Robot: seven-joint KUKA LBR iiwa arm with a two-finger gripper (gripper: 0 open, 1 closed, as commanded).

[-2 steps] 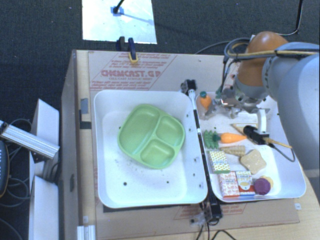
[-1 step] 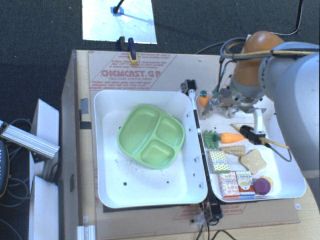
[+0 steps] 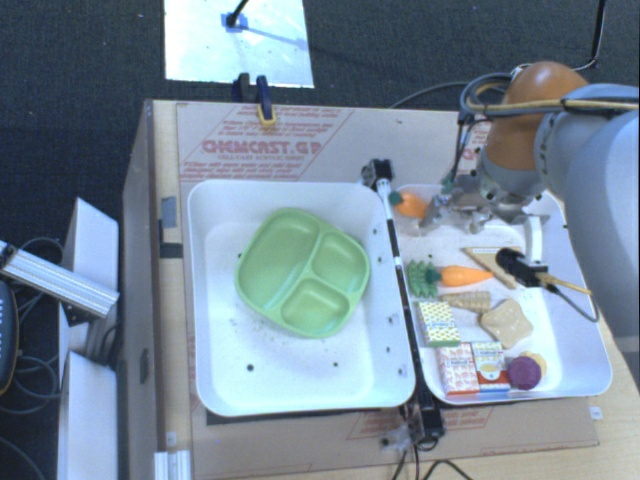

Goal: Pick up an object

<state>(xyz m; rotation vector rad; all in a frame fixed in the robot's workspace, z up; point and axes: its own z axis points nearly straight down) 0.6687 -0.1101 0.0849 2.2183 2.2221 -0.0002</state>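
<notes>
Cartons (image 3: 470,366) at right bin (image 3: 575,333) front edge. Hand (image 3: 445,211) at far-left corner, just beside orange piece (image 3: 408,205); grip width cannot tell. Risk: piece near wall, hand clips rim, misses.

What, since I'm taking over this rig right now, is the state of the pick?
Gripper: at the far end of the right bin, next to a small orange piece; I see nothing held.
Things: carrot, toast, cartons and purple ball lie in the right bin. A green plate lies in the left bin.
Done: nothing looks lifted.
Left: grasp one thing and raise it.
</notes>
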